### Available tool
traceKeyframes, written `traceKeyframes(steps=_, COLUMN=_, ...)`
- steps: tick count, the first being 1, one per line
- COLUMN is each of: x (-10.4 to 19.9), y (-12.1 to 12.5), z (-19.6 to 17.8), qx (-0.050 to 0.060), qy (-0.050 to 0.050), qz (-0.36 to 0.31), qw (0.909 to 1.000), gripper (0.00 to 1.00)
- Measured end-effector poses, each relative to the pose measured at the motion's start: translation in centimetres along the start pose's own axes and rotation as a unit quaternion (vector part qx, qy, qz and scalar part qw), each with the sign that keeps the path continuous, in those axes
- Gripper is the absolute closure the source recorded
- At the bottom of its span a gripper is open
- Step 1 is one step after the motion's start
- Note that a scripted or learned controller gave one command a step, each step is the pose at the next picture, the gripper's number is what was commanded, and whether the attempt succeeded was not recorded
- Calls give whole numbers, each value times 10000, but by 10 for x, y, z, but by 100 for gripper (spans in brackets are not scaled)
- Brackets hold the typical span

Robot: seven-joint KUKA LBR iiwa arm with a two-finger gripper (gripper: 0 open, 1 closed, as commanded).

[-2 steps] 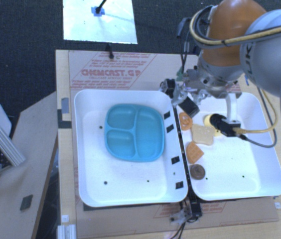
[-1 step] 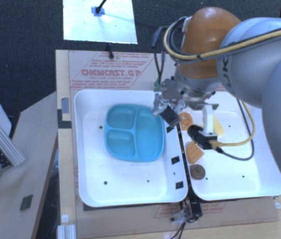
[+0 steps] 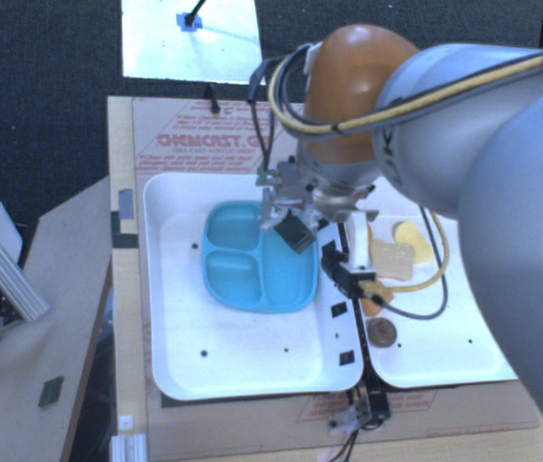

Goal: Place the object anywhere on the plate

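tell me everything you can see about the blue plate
The plate is light blue, glossy like plastic, a rounded rectangle split by raised ridges into three compartments: one across the far end and two nearer the camera. It lies flat on the floor of the left bin, toward the bin's right side and slightly turned. The compartments that show hold nothing. The gripper hangs over its far right corner and hides that part, so contact there cannot be judged.

A dark carpeted floor (image 3: pixel 40 85) surrounds the wooden bench (image 3: pixel 69 258), with a pale square sheet (image 3: pixel 190 27) lying beyond it.
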State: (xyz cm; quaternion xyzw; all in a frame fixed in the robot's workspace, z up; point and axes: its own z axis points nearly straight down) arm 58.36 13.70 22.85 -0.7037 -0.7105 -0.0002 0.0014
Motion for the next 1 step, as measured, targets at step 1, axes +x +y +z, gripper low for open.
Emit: traceKeyframes(steps=1, x=-3, y=1, z=-1, qx=-8, qy=-10, qz=29, qw=10000, gripper=0)
